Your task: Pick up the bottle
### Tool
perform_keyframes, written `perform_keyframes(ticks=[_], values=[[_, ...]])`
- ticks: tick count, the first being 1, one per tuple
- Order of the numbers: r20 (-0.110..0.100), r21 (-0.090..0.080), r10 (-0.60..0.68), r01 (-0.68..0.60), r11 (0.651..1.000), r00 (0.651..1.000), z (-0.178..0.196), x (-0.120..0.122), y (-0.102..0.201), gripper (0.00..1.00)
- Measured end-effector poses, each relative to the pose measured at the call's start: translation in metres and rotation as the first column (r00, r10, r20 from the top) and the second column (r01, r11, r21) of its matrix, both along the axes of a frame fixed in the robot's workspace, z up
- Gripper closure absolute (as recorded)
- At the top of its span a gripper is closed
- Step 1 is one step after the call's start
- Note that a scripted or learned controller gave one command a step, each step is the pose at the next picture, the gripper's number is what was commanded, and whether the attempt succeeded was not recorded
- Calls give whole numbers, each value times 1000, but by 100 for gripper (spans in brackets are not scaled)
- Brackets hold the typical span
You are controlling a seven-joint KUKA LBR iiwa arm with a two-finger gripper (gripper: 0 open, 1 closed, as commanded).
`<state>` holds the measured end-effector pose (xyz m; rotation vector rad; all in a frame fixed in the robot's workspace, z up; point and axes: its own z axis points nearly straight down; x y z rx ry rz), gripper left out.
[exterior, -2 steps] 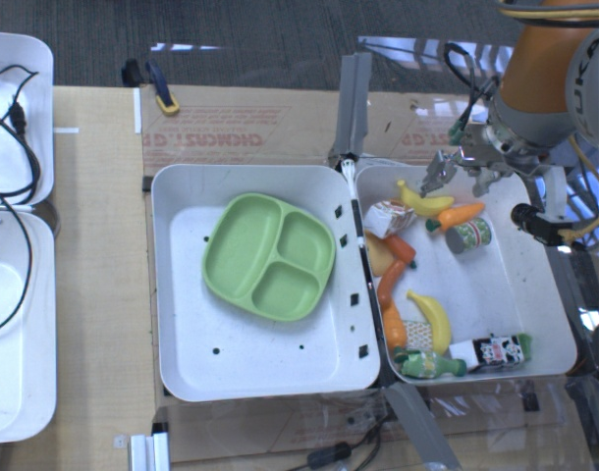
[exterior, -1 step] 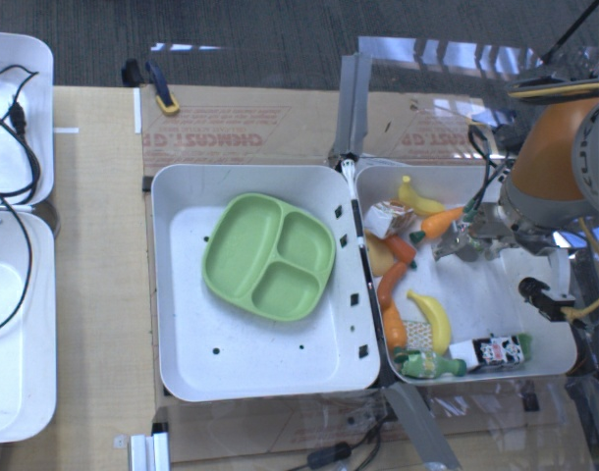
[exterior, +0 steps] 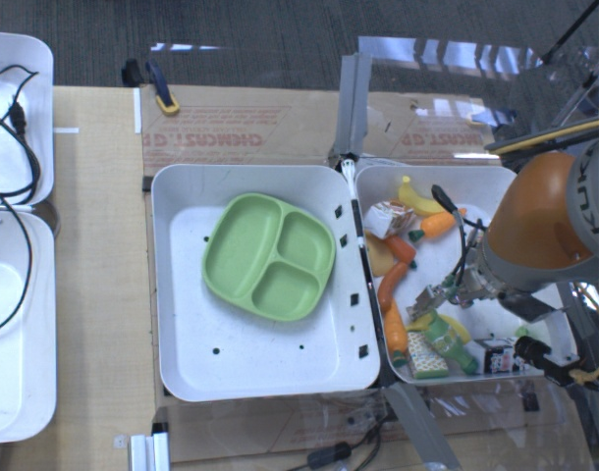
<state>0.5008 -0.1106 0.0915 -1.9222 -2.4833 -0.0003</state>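
Two white bins stand side by side. The left bin (exterior: 182,341) contains one green plate (exterior: 269,256) with three compartments. The right bin (exterior: 496,180) contains many small things in a pile: one banana (exterior: 418,199), several orange carrots (exterior: 391,281), and one green bottle (exterior: 450,342) lying near the front wall. The gripper (exterior: 439,296) is low over the pile, just above the bottle; I cannot tell its opening.
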Motion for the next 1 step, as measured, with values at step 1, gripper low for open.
perform_keyframes(ticks=[1], values=[[0,-1,-231,231,973,973,0,4,-23,0]])
